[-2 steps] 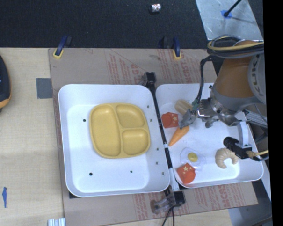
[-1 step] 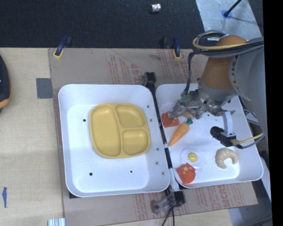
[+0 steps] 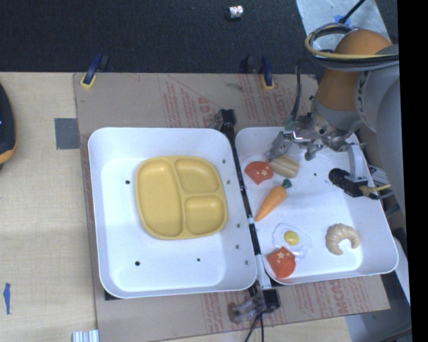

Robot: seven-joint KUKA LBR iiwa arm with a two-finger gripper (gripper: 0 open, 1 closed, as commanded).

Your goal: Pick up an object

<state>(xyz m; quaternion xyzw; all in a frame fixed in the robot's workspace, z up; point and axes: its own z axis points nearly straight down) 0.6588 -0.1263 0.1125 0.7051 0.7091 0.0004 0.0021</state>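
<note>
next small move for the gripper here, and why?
Probably a short descent to close on the tan block. The gripper sits at the upper left of the right bin, right above that block, with the tomato slice and carrot close by, so keep it straight down.

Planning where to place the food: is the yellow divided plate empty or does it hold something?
Empty. The yellow divided plate lies in the left bin with all three compartments showing bare yellow.

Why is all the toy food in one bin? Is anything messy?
Nothing looks spilled or broken. The carrot, fried egg, croissant and two tomatoes lie loose in the right bin. The yellow tray sits neatly in the left bin.
</note>
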